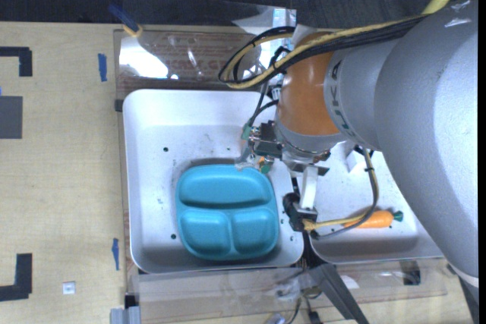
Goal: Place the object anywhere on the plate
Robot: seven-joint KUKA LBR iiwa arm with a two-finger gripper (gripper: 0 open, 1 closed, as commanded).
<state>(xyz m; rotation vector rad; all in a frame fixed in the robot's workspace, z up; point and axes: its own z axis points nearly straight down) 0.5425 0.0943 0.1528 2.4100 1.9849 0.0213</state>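
The carrot (376,220) is noted well apart from the plate (220,197), unplaced; end effector (262,152) state cannot be told.

The bench (61,163) is light wood, with black marks (23,61) and small bits of blue tape (102,66) on it. Two white bins sit on it side by side, the left bin (144,133) and the right bin (364,243). They seem to touch in the middle.
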